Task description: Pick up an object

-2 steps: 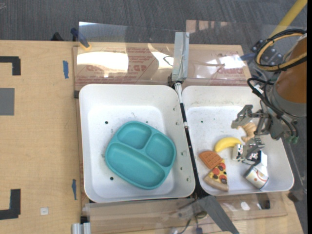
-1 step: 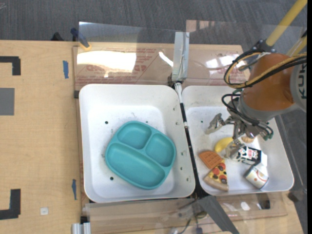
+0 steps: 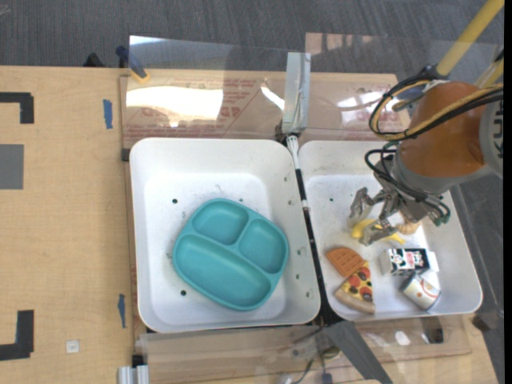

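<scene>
My gripper [image 3: 378,213] hangs low in the right bin [image 3: 460,250], under the orange wrist band, and is open. Its grey fingers [image 3: 361,206] spread just above a small yellow toy [image 3: 370,230] lying on the bin floor. Nothing is visibly clamped between them; part of the yellow toy is hidden under the fingertips. In front of it lie a flat orange piece [image 3: 344,258], a toy pizza slice [image 3: 358,288], a black-and-white carton [image 3: 408,260] and a white cup on its side [image 3: 422,291].
The left bin [image 3: 152,214] holds a teal divided plate [image 3: 232,253]. A dark divider [image 3: 304,206] runs between the two bins. Black cables [image 3: 400,102] loop around the wrist above the right bin's back wall.
</scene>
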Robot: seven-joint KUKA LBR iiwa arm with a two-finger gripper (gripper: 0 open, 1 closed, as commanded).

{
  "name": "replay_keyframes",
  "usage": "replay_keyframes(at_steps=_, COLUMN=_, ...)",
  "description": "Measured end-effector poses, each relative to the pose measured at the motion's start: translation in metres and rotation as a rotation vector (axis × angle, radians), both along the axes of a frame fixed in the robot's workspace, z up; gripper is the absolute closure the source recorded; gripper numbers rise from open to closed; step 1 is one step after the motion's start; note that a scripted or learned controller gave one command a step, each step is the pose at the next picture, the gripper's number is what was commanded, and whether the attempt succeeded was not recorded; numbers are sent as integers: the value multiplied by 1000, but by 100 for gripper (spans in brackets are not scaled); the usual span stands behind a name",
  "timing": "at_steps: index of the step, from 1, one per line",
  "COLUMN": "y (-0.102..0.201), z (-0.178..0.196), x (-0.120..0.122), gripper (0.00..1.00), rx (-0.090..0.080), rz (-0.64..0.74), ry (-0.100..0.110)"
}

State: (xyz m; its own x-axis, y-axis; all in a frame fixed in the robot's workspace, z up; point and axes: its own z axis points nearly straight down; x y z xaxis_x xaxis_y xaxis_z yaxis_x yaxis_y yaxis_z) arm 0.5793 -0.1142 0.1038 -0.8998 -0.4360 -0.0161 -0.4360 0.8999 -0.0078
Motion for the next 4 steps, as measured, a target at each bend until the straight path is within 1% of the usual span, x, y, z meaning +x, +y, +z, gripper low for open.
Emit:
replay_keyframes(at_steps=1, y=-67, z=116, x=-26, gripper=100, rx=-6, rz=74, ry=4)
replay_keyframes(at_steps=2, y=-110, z=179, x=-42, gripper=100, rx=-5, rz=287, ry=8)
replay_keyframes(at_steps=3, y=-109, z=228, x=-73, gripper=100, rx=-1, rz=-46, ry=7)
replay_keyframes(at_steps=4, y=-109, z=294, x=-84, gripper=100, rx=1, rz=-282, ry=5)
